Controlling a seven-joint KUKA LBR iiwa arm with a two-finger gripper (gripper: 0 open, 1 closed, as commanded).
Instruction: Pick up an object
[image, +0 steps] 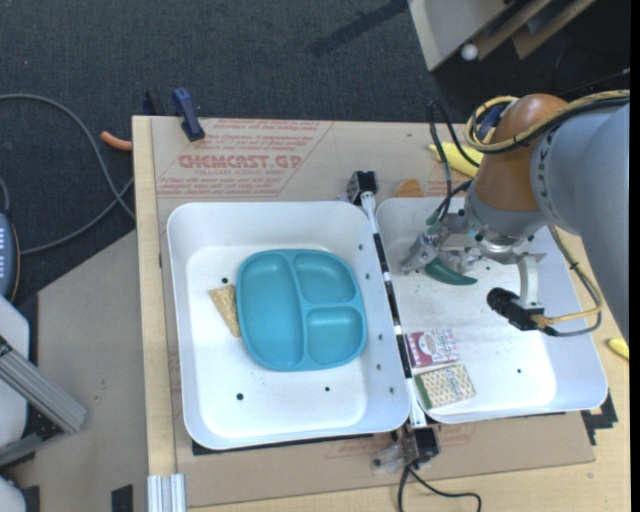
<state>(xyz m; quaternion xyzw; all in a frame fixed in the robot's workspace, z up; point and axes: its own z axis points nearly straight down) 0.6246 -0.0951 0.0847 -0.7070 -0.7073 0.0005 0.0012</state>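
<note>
We see the arm reaching over the right bin from its far right side. The near half of that bin's floor lies open. The left bin holds a teal plate at its centre, with a tan cracker tucked under the plate's left edge. In the right bin, the gripper sits at the far left corner over a dark green object; we cannot tell its finger state. Two packets lie against that bin's left wall, near side.
</note>
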